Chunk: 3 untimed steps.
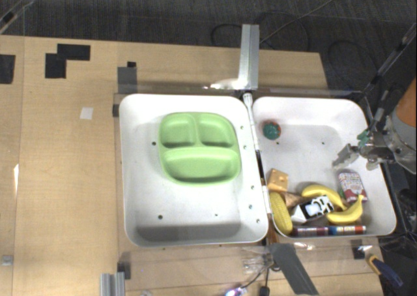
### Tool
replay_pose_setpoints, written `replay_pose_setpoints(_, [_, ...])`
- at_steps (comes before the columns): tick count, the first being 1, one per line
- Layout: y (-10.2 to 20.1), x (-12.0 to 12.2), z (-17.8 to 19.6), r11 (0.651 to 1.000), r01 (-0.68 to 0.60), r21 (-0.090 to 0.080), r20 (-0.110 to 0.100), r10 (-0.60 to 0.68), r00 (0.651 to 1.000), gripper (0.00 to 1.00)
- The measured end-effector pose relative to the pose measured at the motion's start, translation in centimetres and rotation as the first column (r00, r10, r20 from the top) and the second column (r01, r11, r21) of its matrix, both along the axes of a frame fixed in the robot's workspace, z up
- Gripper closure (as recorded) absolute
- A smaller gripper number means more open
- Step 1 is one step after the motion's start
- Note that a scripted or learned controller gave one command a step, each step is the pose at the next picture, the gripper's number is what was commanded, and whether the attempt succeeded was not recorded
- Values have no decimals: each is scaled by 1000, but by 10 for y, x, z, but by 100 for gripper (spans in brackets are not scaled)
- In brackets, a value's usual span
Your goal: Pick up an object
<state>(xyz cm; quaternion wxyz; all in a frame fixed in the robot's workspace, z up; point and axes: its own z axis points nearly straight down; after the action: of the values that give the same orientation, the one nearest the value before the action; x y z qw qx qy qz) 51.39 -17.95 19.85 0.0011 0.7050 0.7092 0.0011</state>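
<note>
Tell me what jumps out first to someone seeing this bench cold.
The green divided plate stands out first, lying alone in the left bin. Next comes the clutter along the near edge of the right bin: a yellow banana, an ear of corn and a marker, with a small teal and red ball apart near the far left corner. The gripper hangs over the right bin's right side.

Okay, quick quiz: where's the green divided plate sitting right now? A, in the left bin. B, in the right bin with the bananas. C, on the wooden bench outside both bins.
A: the green divided plate lies flat in the left bin, while the bananas sit in the right bin.
</note>
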Motion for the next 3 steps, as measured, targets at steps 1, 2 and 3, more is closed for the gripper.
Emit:
replay_pose_setpoints(1, [-26, -21, -72, 998, -59, -1, -1, 59, 998, 0])
replay_pose_setpoints(2, [17, -25, -40, 993, 120, 0, 2, -120, 993, 0])
replay_pose_setpoints(3, [-26, -6, -99, 984, -177, -20, 31, 178, 984, 0])
